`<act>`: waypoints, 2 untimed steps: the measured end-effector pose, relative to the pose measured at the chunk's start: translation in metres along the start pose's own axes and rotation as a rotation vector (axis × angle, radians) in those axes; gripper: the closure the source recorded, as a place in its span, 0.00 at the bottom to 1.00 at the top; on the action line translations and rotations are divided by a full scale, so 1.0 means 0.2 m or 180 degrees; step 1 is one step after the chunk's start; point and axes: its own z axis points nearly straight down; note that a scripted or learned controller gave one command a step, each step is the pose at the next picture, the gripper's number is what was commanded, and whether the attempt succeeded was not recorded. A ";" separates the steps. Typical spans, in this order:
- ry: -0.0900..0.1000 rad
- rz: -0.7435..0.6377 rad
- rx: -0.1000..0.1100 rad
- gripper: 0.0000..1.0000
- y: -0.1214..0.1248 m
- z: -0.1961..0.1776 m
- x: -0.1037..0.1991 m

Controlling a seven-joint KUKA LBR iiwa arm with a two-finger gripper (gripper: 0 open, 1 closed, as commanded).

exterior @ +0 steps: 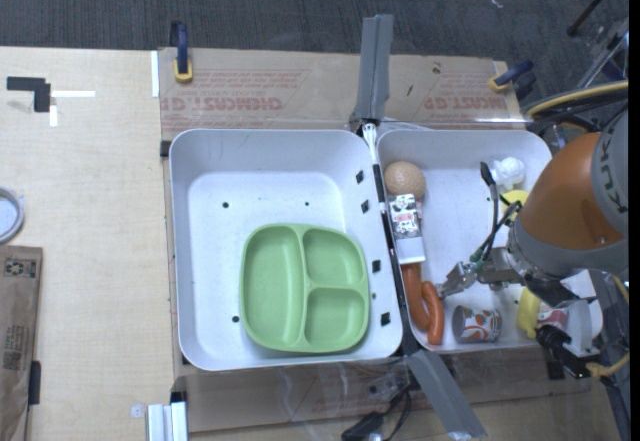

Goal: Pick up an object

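Closest target is the small can lying on its side at 6 o'clock in the right bin. Probably light but stiff and round, so it'll roll; grab across the body. The hand sits just at its 11 o'clock, can't tell its spread. Orange carrot toy lies at the can's 9 o'clock.
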 end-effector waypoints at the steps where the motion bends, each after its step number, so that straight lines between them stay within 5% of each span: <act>1: -0.0001 -0.0173 -0.0002 0.00 -0.02 -0.02 -0.28; 2: -0.0003 -0.0437 0.0001 0.00 0.32 0.00 -0.30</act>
